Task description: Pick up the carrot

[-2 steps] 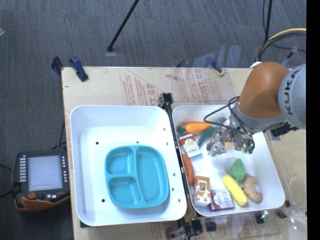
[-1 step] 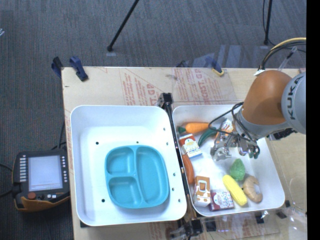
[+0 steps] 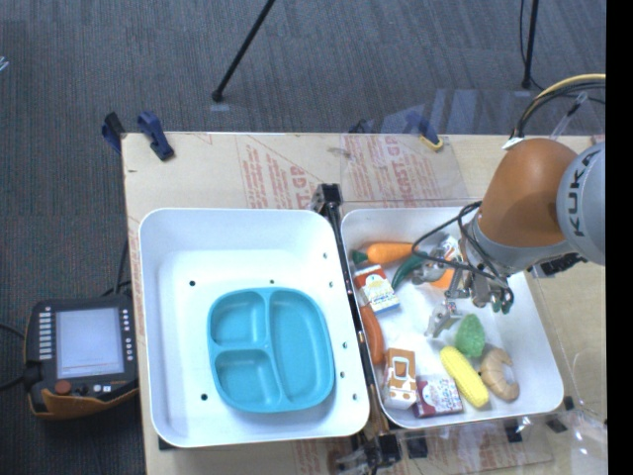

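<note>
The carrot (image 3: 389, 252) is flanked by a small carton (image 3: 377, 289) just below; the gripper (image 3: 447, 317) is seen hovering nearby, fingers spread, nothing held.

Glossy white plastic bins (image 3: 168, 265), smooth teal plastic plate (image 3: 269, 349), seemingly matt plywood bench (image 3: 247, 166).

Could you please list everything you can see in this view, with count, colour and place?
Bins: two, white, side by side on the bench.
Divided plate: one, turquoise, left bin.
Carrots: two, orange, right bin's left side.
Cartons: three small, right bin.
Corn cob: one, yellow, right bin's near end.
Green vegetable: one, beside the corn.
Pendant: one, dark, left of the bench.
Gripper: one, above the right bin's middle.
</note>
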`<action>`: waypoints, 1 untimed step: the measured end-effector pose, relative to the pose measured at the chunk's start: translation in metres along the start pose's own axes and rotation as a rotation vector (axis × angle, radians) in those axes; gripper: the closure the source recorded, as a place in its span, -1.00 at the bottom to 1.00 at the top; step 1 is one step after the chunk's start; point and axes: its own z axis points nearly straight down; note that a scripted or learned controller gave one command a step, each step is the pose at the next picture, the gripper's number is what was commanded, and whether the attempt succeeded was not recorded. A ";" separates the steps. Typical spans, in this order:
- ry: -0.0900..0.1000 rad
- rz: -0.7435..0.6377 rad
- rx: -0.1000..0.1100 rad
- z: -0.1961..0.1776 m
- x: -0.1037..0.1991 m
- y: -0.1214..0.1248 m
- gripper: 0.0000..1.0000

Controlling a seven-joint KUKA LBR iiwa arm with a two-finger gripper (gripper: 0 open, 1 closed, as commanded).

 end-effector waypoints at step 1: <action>0.002 -0.003 -0.002 -0.007 -0.001 0.002 1.00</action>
